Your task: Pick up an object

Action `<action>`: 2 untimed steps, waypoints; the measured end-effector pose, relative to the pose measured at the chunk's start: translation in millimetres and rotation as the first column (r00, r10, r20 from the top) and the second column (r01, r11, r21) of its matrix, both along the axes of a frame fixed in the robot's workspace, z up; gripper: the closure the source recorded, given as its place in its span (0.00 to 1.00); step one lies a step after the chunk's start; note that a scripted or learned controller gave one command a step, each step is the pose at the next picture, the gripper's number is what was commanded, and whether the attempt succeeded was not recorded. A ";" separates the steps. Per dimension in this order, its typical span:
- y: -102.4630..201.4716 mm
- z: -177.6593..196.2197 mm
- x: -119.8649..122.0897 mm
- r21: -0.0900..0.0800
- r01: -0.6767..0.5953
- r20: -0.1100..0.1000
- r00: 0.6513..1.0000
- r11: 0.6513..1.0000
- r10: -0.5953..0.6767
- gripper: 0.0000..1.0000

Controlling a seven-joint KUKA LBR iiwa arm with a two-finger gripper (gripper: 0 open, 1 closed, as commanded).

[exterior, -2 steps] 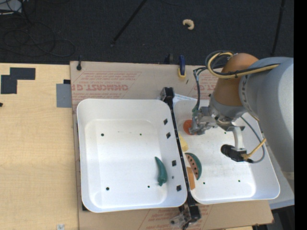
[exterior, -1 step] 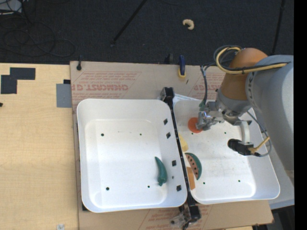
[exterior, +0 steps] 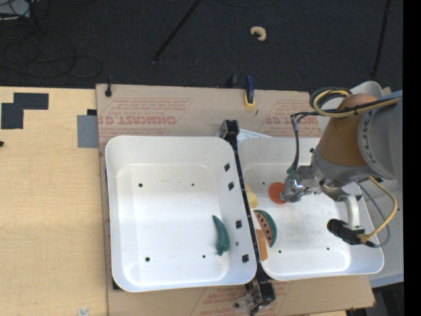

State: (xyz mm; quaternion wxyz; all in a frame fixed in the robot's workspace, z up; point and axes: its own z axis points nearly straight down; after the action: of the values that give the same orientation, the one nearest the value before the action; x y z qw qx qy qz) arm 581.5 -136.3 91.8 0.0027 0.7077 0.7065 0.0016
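My gripper [exterior: 291, 188] hangs low in the right bin [exterior: 309, 259], reaching in from the right under the orange wrist band. It sits directly at a small red-orange round object [exterior: 277, 193], touching or just over its right side. Whether the object lies between the fingers is hidden. A watermelon-slice toy [exterior: 266, 226] and an orange piece [exterior: 261, 245] lie against the bin's left wall. A small yellow object [exterior: 252, 197] lies near the divider. In the left bin [exterior: 131, 268], a teal curved object [exterior: 220, 235] rests near the right wall.
A black clamp bar [exterior: 240, 203] runs between the two bins. A black cable end [exterior: 346, 232] with yellow wire hangs over the right bin's right side. Cardboard [exterior: 164, 110] underlies both bins. A blue-and-yellow clamp [exterior: 249, 92] holds the cardboard's far edge.
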 end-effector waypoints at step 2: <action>-77.9 44.0 -98.3 0.003 0.001 -0.011 1.000 1.000 -0.001 1.00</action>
State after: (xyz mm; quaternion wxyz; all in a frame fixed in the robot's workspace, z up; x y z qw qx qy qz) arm 483.2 -214.2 135.8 -0.0023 0.7081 0.7061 -0.0012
